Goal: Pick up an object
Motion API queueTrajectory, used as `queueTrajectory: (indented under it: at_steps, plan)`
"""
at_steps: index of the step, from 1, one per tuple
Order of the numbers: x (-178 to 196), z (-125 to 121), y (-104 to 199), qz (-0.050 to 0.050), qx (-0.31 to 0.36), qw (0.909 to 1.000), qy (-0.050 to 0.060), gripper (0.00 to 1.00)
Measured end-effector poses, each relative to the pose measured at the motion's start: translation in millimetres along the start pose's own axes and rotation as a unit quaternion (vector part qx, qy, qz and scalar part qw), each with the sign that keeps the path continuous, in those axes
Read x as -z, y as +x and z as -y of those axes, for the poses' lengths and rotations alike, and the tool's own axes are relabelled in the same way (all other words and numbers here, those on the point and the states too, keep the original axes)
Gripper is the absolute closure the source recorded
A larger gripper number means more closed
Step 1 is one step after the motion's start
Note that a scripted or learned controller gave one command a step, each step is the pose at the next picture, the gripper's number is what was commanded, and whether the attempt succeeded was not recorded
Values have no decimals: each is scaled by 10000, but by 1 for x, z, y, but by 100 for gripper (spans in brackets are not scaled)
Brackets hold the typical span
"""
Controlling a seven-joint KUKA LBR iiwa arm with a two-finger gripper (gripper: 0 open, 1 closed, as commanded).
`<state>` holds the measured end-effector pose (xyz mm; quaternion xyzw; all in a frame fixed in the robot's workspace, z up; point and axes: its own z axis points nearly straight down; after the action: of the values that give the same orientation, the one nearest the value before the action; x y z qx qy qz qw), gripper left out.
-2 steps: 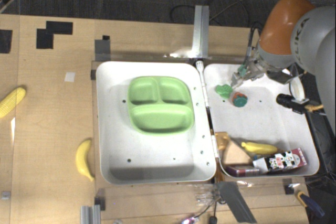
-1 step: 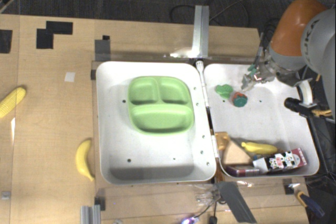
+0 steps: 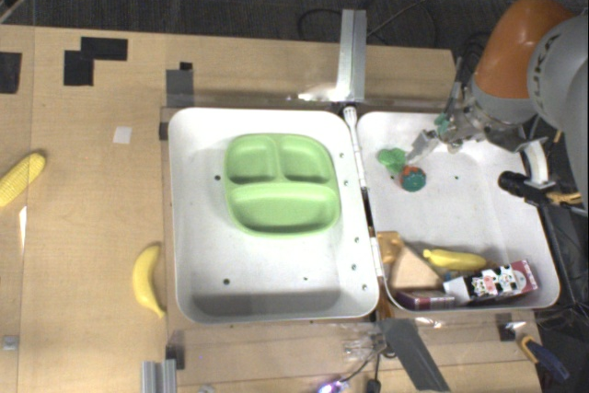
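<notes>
Camera view: banana (image 3: 454,260) lengthwise left-right, right bin (image 3: 479,198).

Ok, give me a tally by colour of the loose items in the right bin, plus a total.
Green: 1, small green piece
Teal: 1, teal ball
Tan: 1, tan block
Yellow: 1, yellow banana-like item
Multicoloured: 1, printed packet
Total: 5

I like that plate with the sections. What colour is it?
Light green. The plate lies in the left bin, plain in the camera view.
</notes>
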<state>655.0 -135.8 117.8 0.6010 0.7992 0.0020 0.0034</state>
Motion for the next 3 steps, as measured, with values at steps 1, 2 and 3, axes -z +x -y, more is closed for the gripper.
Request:
queueTrajectory:
  at_steps: [1, 2, 3]
  plan:
    - [-28, 7, 35, 7, 208, 9998, -21, 0]
    - [-14, -17, 41, -1, 1044, 9945, -8, 0]
    - [-1, -20, 41, 12, 1047, 9945, -51, 100]
